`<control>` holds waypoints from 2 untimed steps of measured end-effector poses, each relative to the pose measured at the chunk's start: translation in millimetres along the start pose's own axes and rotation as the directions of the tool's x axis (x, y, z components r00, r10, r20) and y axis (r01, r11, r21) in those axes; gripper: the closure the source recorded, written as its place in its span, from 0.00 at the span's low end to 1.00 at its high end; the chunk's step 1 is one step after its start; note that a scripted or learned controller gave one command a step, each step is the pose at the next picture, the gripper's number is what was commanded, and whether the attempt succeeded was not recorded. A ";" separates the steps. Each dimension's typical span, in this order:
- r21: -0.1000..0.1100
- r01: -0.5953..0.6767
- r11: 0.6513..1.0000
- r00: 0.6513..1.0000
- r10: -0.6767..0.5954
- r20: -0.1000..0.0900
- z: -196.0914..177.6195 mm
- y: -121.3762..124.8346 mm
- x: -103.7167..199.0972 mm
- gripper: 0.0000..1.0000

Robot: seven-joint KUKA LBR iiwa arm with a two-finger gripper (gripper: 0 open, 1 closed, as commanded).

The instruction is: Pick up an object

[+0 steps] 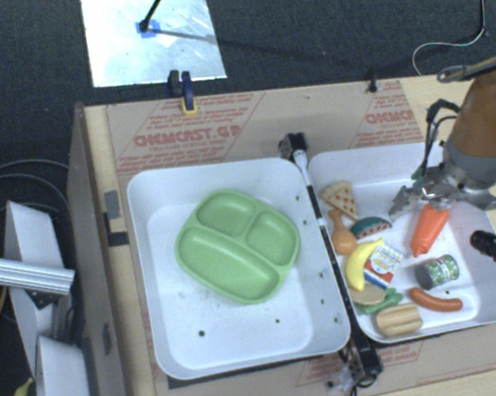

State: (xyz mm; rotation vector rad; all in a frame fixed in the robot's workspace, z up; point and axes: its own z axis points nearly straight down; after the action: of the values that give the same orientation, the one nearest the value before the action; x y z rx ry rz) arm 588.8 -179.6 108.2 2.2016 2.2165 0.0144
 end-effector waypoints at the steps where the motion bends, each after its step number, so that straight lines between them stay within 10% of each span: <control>1: 0.017 -0.007 1.000 1.000 0.007 -0.005 -23.9 -37.8 -10.5 0.00; 2: 0.010 -0.008 1.000 1.000 0.008 -0.001 19.4 -65.5 -2.6 0.00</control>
State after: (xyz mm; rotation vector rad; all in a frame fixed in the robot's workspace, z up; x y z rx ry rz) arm 523.7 -182.8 87.6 2.2158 2.2132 0.0052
